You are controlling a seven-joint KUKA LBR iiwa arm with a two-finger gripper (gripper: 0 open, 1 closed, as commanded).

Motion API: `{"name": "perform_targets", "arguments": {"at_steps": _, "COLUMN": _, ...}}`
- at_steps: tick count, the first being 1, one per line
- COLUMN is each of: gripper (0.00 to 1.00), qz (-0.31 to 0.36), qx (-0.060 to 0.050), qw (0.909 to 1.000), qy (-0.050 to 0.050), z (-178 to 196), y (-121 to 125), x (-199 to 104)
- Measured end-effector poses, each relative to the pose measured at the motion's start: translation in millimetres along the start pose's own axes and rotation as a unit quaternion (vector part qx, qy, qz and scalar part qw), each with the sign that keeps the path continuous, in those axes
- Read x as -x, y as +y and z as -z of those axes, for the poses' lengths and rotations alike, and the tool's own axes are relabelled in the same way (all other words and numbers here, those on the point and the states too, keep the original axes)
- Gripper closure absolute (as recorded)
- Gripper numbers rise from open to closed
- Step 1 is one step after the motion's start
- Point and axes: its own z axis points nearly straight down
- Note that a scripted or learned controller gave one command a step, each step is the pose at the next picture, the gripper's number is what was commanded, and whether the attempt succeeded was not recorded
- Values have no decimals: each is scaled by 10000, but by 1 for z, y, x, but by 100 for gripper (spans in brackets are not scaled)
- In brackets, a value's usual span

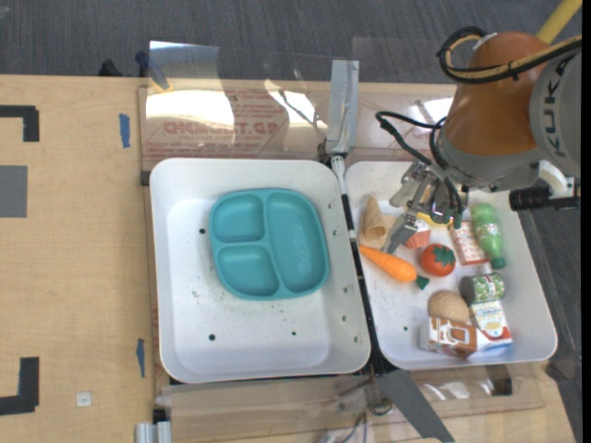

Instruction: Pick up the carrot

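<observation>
Camera view gives you 2 shallow white plastic bins side by side on the tan counter (65, 275). Your carrot (389, 264) lies in the right bin (536, 340), close to its left wall: a smooth orange taper, its narrow tip pointing up-left, its thick end down-right next to a small green bit. The jaws (413, 218) hang just above it, metal fingers slanting down-left; you can see them spread apart with nothing between them, and the lower tip ends just short of the carrot. A pale cone-shaped piece (373, 218) sits just left of the fingers. Right of the carrot you have a glossy round tomato (438, 259) with a green top, then a green bottle (488, 236), a brown bread-like lump (449, 305) and 2 printed cartons near the front edge. The left bin (185, 330) holds a teal plate (269, 243) with 3 compartments and rounded corners.
</observation>
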Motion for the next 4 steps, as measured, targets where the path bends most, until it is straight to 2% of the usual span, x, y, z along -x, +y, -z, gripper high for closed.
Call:
{"name": "perform_targets", "arguments": {"at_steps": 1, "gripper": 0, "qz": -158, "qx": -24, "qw": 9999, "qy": 59, "z": -6, "y": 7, "x": -65}}
{"name": "perform_targets", "arguments": {"at_steps": 2, "gripper": 0, "qz": -693, "qx": -38, "qw": 9976, "qy": 60, "z": -6, "y": -44, "x": -75}}
{"name": "perform_targets", "arguments": {"at_steps": 3, "gripper": 0, "qz": -1229, "qx": -34, "qw": 9924, "qy": 48, "z": -94, "y": -59, "x": -23}}
{"name": "perform_targets", "arguments": {"at_steps": 4, "gripper": 0, "qz": -1635, "qx": -14, "qw": 9865, "qy": 22, "z": -102, "y": -61, "x": -16}}
